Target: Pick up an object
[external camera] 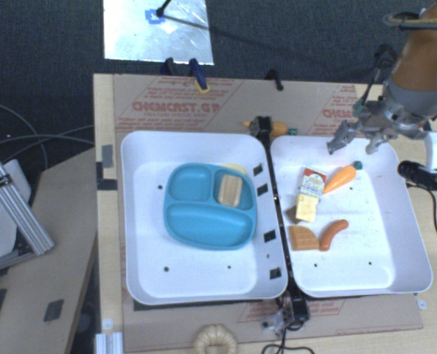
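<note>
Where the bench's near edge is cut off by the frame, a pale ring [217, 340] shows only its top half. In the right bin [395, 264] a sausage [333, 234] lies tilted just right of a tan wafer [303, 237]; the near half of the floor is bare. Farther in, a yellow block [307, 206] touches a red-topped carton [313, 181], with a carrot [341, 178] beside it. In the left bin [141, 198] a blue tray [203, 223] holds a beige piece [229, 191] that partly hides something yellow behind. At the right bin's far rim hangs the gripper [354, 143], fingers spread apart and empty, clear of the carrot. The arm's top is cropped.
</note>
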